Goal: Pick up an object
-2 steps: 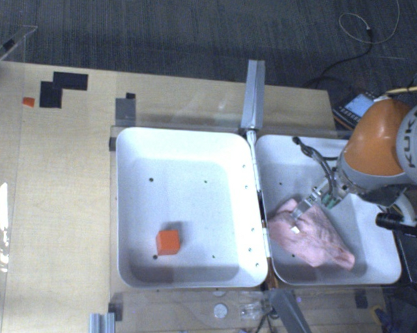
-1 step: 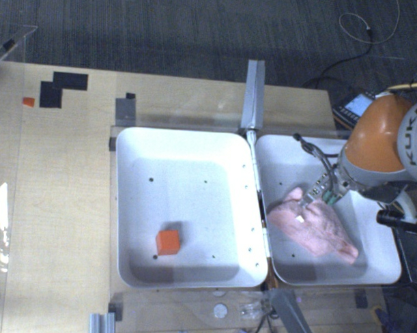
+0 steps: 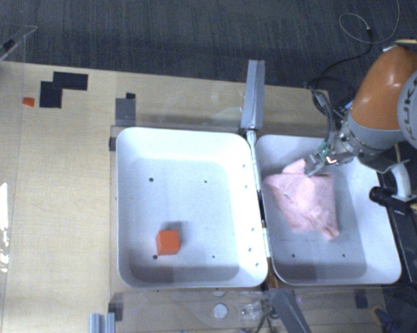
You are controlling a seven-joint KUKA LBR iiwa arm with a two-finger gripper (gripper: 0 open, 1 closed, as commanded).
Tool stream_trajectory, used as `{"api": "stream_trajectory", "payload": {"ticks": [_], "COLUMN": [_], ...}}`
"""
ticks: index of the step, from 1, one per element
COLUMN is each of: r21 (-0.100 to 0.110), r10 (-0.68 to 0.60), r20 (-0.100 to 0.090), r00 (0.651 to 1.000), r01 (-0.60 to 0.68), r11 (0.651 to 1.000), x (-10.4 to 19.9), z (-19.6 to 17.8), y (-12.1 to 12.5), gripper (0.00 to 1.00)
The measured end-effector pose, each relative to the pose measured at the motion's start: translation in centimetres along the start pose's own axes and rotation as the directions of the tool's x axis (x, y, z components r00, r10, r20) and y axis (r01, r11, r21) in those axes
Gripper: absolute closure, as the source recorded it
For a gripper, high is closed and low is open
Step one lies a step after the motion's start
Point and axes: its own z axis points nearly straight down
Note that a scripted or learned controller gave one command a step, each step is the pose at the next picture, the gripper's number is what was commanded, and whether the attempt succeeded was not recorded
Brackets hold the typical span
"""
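A crumpled pink cloth (image 3: 305, 201) lies in the right bin (image 3: 369, 263), toward its left and middle. My gripper (image 3: 321, 161) sits at the cloth's upper right corner, low over the bin, and its tips touch or nearly touch the fabric there. A small orange block (image 3: 168, 241) rests in the left bin (image 3: 140, 160), near the front left. The arm with its orange band (image 3: 383, 86) comes in from the upper right.
A grey metal divider post (image 3: 252, 95) stands at the back between the two bins. Black cables run behind the arm at the top right. Black patches (image 3: 59, 87) and a small orange mark (image 3: 28, 102) lie on the wooden bench at far left.
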Motion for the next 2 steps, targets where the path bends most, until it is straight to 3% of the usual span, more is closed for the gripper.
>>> {"api": "stream_trajectory", "payload": {"ticks": [1, 2], "r21": [0.000, -0.002], "r10": [-0.001, -0.108], "r20": [0.000, 0.001], "r00": [1.000, 0.994], "r01": [0.001, 0.108], "r11": [1.000, 0.994], "x": [0.0, 0.3], "z": [0.0, 8.7], "y": [0.0, 1.7], "gripper": [0.00, 0.00]}}
